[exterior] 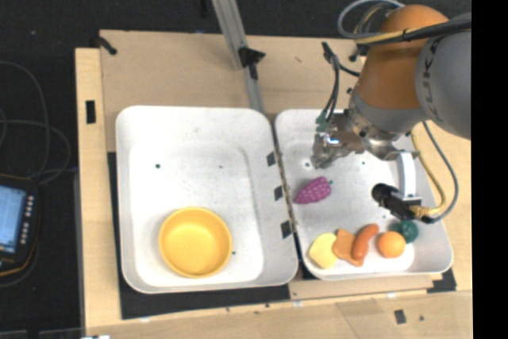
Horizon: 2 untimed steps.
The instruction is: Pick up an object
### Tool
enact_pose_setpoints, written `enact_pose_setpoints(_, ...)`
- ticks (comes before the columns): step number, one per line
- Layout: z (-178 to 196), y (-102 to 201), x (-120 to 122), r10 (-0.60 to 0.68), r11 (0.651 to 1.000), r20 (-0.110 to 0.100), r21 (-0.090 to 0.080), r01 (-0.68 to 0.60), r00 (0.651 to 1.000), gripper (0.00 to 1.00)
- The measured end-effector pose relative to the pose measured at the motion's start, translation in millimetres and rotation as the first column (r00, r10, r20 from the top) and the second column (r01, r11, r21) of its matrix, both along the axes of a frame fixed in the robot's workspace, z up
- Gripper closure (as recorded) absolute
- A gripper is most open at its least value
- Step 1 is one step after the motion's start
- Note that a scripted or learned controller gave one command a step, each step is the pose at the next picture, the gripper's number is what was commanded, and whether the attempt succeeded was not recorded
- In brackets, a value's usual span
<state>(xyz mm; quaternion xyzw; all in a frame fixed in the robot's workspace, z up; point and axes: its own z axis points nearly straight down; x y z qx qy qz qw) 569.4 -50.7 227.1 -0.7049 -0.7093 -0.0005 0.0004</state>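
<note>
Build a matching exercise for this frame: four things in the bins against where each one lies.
Things:
1. yellow bowl
2. purple grape bunch
3. orange ball
4. tool

Places:
A. right bin, middle, just below the tool
B. left bin, near front edge
C. above the right bin's upper left part
D. right bin, front right corner

Pairs: 1-B, 2-A, 3-D, 4-C
</note>
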Motion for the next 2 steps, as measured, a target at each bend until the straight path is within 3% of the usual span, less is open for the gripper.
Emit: enact_pose_setpoints(2,0,109,-11,0.003,1.000,0.001,0.002,-0.003,1.000,1.00)
